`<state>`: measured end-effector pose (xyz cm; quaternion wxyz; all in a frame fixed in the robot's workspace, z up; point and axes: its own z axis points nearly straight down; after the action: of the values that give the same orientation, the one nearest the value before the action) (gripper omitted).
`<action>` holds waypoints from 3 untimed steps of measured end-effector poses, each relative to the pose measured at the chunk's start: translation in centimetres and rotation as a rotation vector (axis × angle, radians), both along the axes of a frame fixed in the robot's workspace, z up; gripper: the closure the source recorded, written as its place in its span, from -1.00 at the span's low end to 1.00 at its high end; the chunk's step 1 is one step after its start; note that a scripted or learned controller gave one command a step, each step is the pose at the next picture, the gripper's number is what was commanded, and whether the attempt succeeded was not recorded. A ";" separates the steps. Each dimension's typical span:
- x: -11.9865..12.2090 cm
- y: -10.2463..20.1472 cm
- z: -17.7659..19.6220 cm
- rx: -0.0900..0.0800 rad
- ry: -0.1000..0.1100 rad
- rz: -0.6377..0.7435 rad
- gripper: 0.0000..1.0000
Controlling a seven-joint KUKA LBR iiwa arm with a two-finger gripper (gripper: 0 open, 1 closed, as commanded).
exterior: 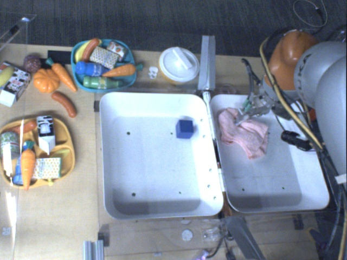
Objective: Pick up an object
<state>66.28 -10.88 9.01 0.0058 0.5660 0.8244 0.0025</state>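
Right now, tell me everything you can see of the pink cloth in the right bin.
The pink cloth is a soft, crumpled piece of fabric, pale pink with folds and ridges, lying flat in a loose heap on the floor of the right bin. It sits in the bin's upper left part, close to the wall shared with the left bin. The gripper is down at the cloth's upper edge; whether it actually pinches the fabric cannot be told.
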 end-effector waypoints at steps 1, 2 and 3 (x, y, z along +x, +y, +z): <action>-5.2 -1.9 0.1 -0.003 -0.003 0.189 -1.00; -9.2 -3.2 7.7 0.000 0.006 0.190 -1.00; -6.7 0.8 0.6 0.000 0.003 0.165 -1.00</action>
<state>59.62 -10.09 9.58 0.0045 0.4960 0.8683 0.0020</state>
